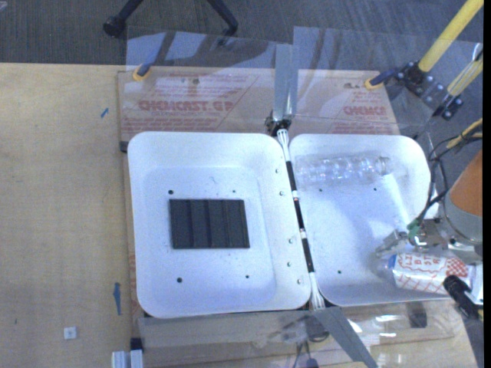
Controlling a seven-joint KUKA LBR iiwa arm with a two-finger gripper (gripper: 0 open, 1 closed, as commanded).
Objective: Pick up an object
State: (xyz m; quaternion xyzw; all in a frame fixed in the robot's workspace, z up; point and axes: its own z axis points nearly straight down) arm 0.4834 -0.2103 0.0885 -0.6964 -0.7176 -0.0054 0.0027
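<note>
Grey arm with orange band [466, 194] enters from the right edge, bent low over the near right corner of the right shallow white plastic bin [337, 148]. Pincer [399, 240] sits low over that bin's floor near its right wall; cannot tell how the pincer stands, the tips are too small and cluttered.

Just near of it: crumpled white packet with red print [418, 271], soft, glossy, lying against the bin's near right rim.

Far side of same bin: clear plastic bottle [341, 169], ribbed, lying on its side.

Left shallow white plastic bin [146, 159]: flat dark grey ribbed rectangular block [209, 223], matte, centred.

Pale wooden table [54, 205], smooth.
</note>
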